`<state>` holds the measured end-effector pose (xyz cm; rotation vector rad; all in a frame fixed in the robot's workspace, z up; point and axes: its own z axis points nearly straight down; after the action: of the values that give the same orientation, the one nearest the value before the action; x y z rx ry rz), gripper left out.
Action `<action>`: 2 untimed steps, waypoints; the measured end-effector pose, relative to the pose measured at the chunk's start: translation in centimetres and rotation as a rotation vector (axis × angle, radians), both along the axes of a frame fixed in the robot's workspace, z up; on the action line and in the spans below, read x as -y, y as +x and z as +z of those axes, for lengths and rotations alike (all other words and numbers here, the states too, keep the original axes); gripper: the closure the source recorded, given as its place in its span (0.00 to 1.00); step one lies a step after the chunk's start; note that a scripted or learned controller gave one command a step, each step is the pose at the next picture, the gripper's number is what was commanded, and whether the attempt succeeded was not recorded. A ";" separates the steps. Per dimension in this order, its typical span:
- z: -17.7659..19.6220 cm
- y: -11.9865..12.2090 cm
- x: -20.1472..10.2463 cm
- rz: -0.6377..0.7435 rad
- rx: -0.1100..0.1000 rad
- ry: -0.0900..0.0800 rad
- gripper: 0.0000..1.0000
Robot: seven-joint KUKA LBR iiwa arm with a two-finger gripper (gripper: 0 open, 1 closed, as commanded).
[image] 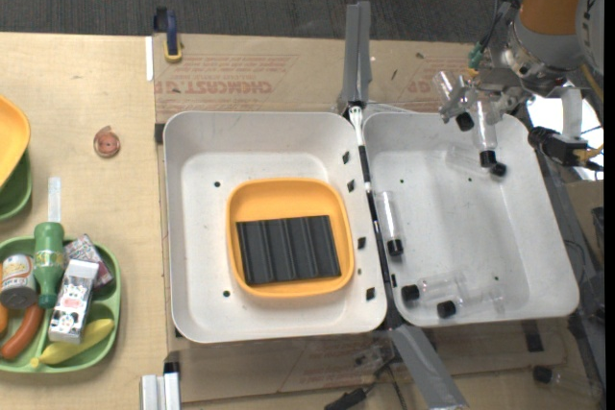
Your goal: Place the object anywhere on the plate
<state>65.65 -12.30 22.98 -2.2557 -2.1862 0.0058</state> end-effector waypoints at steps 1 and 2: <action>-8.7 -8.1 -1.0 0.090 -0.001 0.003 1.00; 5.5 -7.2 -6.0 0.223 0.001 0.001 1.00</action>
<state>58.41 -6.28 28.53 -1.9981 -2.4243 0.0035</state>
